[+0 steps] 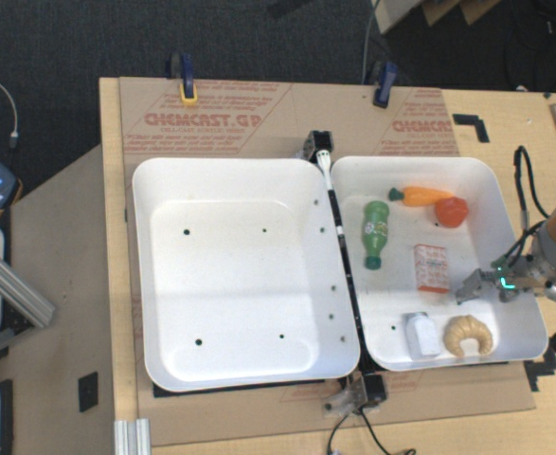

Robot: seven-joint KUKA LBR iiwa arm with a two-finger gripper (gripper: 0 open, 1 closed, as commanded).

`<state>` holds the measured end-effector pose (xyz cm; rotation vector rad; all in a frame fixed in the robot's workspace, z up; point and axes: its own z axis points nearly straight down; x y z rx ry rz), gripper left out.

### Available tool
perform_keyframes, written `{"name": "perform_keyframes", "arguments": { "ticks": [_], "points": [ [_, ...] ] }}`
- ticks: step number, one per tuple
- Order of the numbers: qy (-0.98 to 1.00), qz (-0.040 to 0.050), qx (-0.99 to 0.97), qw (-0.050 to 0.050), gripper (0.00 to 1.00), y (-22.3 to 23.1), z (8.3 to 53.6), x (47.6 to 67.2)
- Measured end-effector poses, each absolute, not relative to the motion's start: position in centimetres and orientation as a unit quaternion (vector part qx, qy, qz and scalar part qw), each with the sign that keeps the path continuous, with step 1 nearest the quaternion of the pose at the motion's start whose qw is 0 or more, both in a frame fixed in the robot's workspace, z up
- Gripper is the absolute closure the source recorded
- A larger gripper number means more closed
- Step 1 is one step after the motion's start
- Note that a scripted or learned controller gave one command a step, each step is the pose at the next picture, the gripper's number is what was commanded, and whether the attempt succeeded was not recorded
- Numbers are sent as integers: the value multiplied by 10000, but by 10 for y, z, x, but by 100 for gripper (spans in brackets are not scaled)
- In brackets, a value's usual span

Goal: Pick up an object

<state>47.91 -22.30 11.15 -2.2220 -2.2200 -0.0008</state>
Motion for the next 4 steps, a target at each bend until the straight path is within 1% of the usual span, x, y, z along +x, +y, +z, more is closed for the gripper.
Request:
{"name": "perform_keyframes", "arguments": {
  "ticks": [1,2,3,4],
  "points": [
    [-7094,-18,-7048,-19,0,-159,148,489],
    [-7086,-26,-7056,-39,0,-134,231,484],
    [-7046,17,-7096,9,0,-207,187,480],
    [-7071,-2,-7071,-21,100,-203,200,483]
  ]
}}
